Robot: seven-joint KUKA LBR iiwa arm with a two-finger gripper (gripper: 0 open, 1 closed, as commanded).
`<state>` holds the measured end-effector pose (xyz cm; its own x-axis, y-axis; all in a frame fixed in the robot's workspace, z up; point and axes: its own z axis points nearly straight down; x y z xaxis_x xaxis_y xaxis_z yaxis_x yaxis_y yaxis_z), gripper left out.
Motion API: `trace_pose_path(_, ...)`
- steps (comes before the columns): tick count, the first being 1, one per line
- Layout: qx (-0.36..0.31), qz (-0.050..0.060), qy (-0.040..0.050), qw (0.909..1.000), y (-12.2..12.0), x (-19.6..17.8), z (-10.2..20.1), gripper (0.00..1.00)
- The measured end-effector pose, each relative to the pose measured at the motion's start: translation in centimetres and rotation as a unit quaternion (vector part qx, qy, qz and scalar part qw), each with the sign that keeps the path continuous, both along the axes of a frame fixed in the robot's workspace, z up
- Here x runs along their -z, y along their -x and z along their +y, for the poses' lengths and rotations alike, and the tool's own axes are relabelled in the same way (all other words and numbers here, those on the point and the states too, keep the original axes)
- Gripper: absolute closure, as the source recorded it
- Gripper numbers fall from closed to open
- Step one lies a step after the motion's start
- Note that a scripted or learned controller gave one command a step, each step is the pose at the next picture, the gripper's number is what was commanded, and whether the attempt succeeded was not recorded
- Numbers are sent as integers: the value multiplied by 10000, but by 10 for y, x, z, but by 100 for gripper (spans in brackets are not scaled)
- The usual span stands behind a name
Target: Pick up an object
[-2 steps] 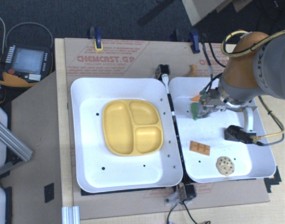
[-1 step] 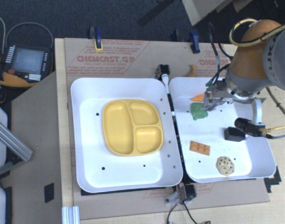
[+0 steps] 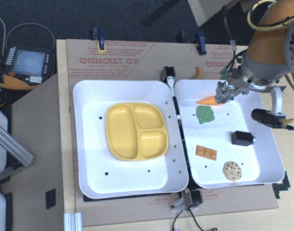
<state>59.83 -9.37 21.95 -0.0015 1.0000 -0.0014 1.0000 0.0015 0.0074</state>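
Right now my claw [image 3: 224,93] hangs low over the far end of the right bin [image 3: 262,177], just at the thick end of the orange carrot [image 3: 206,100]. From this slanted view I cannot tell how the claw is set, nor whether it touches the carrot or only hovers above it. The carrot lies on the bin floor, pointing toward the divider between the bins, with the green leafy piece [image 3: 204,114] just beside it on the near side.

I judge the carrot to be a light toy, probably stiff plastic, smooth and tapered, so it may squirt out of a pinch taken near the tip. I would close across the thick end, square to its length.

Other candidates sit in the same bin: a black block [image 3: 242,138], a waffle-like cracker [image 3: 206,152] and a cookie [image 3: 232,170]. Both flat pieces look hard to get under; the block looks easier. On the left bin [image 3: 89,129] rests a yellow divided plate [image 3: 136,131], well apart from all this on the surface [image 3: 137,57].
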Motion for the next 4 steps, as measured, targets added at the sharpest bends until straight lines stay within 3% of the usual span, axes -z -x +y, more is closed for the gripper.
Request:
trace_pose_path(1,2,-5,2,10000,-2,-47,0,100)
trace_pose_path(2,-19,52,-19,10000,-1,-31,53,100)
trace_pose_path(4,-22,32,-14,10000,-11,-23,167,100)
